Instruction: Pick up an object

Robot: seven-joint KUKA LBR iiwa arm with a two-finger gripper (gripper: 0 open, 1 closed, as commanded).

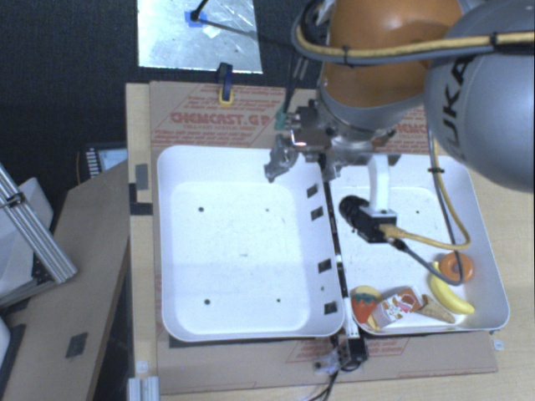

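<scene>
Where toys cluster, right bin's [489,249] near corner: banana [450,295], carrot [367,304].

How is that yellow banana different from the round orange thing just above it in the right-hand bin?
The banana is yellow, long and curved; the orange ring is orange and round. The banana lies clear to see, nearer the bin's front rim, while a yellow cable crosses over the orange ring. Both are small toy-like pieces lying in the right bin, near its right wall.
</scene>
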